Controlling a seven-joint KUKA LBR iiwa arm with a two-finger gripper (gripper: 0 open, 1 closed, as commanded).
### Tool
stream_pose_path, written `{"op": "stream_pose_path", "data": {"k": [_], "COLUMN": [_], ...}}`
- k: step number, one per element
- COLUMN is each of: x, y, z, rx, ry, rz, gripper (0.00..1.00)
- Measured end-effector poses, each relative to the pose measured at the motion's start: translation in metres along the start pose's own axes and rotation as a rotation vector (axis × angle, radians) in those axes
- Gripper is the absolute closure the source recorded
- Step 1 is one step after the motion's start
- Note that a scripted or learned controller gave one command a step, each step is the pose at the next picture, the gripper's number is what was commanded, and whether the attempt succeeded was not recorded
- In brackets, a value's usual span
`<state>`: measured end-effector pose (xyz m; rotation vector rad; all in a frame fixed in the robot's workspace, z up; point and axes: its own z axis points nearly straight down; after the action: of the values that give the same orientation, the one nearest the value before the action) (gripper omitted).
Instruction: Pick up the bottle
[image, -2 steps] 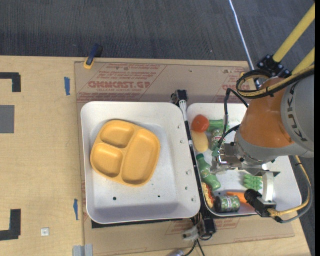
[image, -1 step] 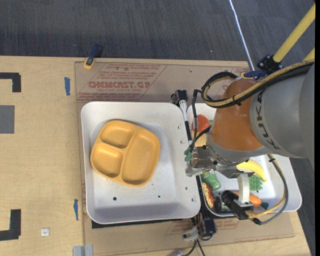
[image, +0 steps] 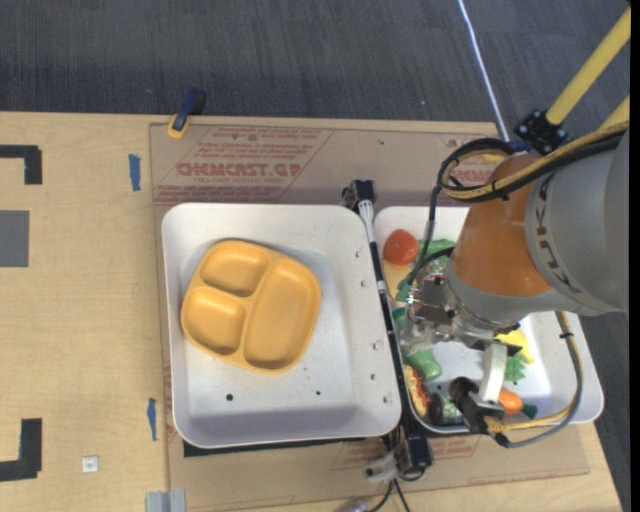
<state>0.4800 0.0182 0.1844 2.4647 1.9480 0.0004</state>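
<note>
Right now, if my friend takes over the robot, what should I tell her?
Gripper: low over the left side of the right bin, among the clutter; whether it holds anything cannot be seen.
Bottle: not identifiable; the arm covers much of that bin. Around it lie a red-orange round thing, green pieces and a yellow piece.
Left bin: holds a yellow divided plate.
Done: no pickup confirmed.
Left: find the bottle, grasp it, lift it.
</note>
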Motion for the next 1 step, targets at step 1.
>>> {"op": "stream_pose_path", "data": {"k": [1], "x": [0.0568], "y": [0.0162], "z": [0.0001], "rx": [0.001], "ry": [0.0], "rz": [-0.135], "gripper": [1.0]}}
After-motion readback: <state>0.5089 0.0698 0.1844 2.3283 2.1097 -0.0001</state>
